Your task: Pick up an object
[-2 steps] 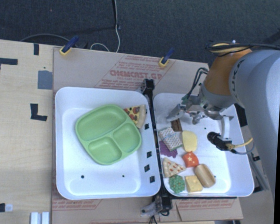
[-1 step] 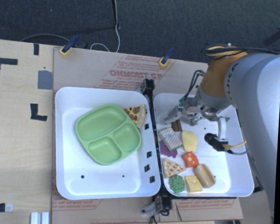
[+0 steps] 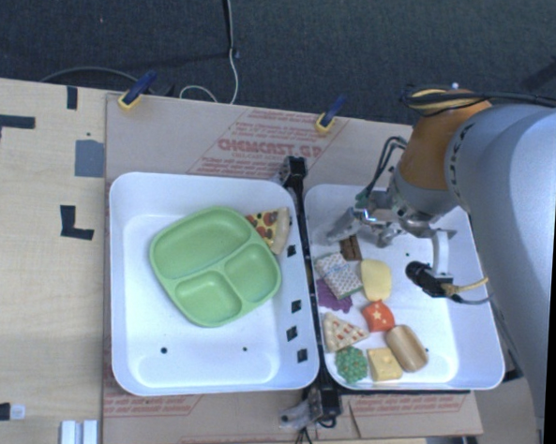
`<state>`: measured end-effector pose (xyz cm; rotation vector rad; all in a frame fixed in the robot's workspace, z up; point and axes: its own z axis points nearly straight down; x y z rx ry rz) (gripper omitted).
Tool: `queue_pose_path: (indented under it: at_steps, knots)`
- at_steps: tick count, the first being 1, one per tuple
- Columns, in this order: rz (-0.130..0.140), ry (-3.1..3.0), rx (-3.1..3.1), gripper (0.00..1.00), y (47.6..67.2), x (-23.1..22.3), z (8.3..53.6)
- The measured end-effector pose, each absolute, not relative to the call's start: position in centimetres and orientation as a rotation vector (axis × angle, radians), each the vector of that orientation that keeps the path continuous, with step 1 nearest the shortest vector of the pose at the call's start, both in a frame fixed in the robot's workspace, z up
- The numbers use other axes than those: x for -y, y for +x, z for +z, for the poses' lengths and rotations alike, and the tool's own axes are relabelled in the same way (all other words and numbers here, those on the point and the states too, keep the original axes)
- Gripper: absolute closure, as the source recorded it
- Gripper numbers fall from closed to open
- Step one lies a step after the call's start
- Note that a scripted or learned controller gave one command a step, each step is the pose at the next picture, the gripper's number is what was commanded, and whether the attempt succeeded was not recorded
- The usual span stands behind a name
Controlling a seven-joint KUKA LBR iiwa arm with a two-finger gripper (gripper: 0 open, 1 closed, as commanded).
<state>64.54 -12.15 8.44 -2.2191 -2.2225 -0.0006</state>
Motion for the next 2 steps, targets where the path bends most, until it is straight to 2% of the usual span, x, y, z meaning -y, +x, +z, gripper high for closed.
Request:
queue_pose_path:
  at_steps: [1, 2]
  knots:
    - [-0.001, -2.217, 2.224, 1.0, 64.6, 12.1, 9.5]
    - [-0.012, -2.213, 2.233, 1.0, 62.1, 4.1, 19.1]
